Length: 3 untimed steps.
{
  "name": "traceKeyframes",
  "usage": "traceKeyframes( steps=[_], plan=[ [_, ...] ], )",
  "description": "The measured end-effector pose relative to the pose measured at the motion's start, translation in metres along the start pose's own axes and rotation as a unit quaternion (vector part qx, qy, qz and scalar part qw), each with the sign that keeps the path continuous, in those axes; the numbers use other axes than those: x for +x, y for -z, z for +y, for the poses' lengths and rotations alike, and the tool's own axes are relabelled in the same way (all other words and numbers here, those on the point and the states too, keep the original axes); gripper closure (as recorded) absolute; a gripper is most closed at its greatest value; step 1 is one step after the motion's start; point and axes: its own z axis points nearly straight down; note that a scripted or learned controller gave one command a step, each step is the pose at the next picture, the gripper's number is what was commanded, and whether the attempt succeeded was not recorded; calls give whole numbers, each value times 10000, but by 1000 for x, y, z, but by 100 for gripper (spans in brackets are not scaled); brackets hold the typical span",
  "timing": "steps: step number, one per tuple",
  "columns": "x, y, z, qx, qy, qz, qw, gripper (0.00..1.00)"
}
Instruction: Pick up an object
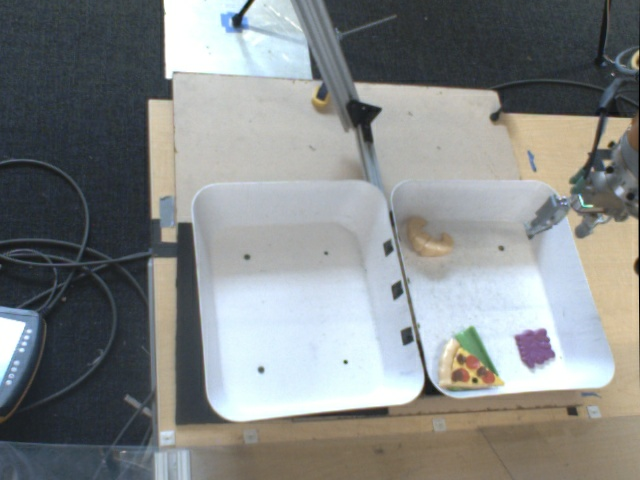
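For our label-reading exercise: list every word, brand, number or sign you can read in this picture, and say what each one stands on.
No text can be read in this view.
The device screen at the left edge glows, but anything on it is too small and blurred to read.
The croissant, pizza slice and purple grapes in the right bin carry no lettering.
The gripper shows no markings.

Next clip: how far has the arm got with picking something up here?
Nothing looks done yet. The croissant, pizza slice and purple grapes all lie on the floor of the right bin. In hand: the gripper sits over that bin's upper right rim, open, with nothing between its fingers. Left: descend onto one item, close on it and lift.
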Motion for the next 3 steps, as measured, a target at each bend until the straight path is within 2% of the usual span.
traceKeyframes(
  steps=[1,2,3],
  plan=[
    [0,2,1,-18,11,-8,10000,0],
    [10,-53,-3,-1,4,1,10000,0],
    [11,-101,7,-1,14,0,10000,0]
  ],
)
